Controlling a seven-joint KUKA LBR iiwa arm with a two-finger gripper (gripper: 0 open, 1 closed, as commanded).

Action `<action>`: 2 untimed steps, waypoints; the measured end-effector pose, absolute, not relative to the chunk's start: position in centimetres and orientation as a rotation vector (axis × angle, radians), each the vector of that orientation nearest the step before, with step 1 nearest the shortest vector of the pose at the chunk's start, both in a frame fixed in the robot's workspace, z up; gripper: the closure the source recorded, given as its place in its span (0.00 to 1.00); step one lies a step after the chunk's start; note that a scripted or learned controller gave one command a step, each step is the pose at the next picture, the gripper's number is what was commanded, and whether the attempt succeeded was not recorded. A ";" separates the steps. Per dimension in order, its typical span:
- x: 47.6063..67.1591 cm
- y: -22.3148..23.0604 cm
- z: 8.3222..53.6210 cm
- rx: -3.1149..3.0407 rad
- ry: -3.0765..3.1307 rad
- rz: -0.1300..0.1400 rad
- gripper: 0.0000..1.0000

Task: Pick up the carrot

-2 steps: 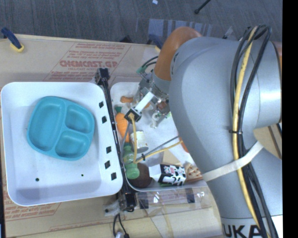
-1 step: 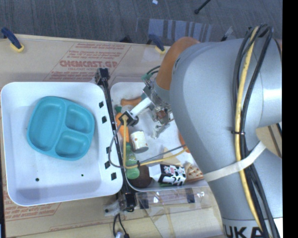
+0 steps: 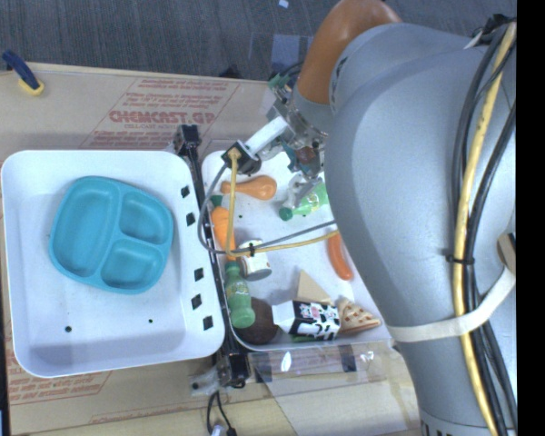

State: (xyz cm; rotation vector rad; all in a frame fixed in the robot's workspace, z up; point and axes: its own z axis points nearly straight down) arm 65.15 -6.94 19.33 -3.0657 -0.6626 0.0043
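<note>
Blue tray (image 3: 109,234) in white bin (image 3: 36,334) (orange carrot (image 3: 221,227) opposite).

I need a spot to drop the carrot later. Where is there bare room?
Left bin: bare floor all round the blue tray, widest along the near wall. Right bin is crowded: carrot, green bottle, pizza slice and others, under the arm.

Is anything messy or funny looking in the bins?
Nothing looks spilled or broken. The right bin is crowded: the carrot, a green bottle and a pizza slice lie packed together, while the left bin holds just a blue divided plate.
</note>
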 end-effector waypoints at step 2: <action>53.4 -6.8 19.2 -3.117 -0.370 0.018 0.00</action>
